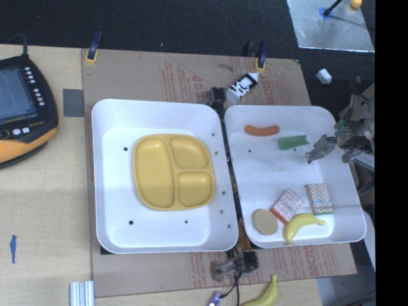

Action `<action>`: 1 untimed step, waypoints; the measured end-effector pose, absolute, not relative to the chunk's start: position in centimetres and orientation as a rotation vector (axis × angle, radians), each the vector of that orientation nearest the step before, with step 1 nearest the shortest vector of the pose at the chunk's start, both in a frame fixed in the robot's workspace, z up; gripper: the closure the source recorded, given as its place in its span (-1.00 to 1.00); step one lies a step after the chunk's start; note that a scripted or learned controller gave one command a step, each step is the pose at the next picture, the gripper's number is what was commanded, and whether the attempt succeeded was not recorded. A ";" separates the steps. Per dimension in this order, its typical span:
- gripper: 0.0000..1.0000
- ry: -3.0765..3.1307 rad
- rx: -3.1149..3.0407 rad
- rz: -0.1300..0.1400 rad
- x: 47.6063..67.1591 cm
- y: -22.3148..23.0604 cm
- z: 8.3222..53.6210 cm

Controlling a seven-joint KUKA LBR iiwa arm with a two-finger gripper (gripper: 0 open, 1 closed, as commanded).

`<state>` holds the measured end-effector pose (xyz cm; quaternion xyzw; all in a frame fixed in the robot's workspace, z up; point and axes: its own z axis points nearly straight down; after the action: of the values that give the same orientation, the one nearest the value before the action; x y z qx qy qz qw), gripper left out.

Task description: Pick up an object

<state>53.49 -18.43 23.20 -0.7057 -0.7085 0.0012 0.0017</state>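
Gripper (319, 150) at right bin's (344, 234) right edge, just right of green block (292, 142); finger state indeterminable.

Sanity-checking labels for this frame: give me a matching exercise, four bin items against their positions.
Items:
1. yellow divided tray
2. sausage
3. banana
4. green block

Places:
A. right bin, near edge, beside the round cookie
B. right bin, far end, nearest the bin's far wall
C. middle of the left bin
D. right bin, just right of and nearer than the sausage, left of the pincer

Pairs: 1-C, 2-B, 3-A, 4-D
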 end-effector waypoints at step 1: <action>-1.00 -2.229 -2.221 -0.001 49.9 -21.4 9.8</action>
<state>49.85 -21.36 9.80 -0.7059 -0.7083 -0.0003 -0.0026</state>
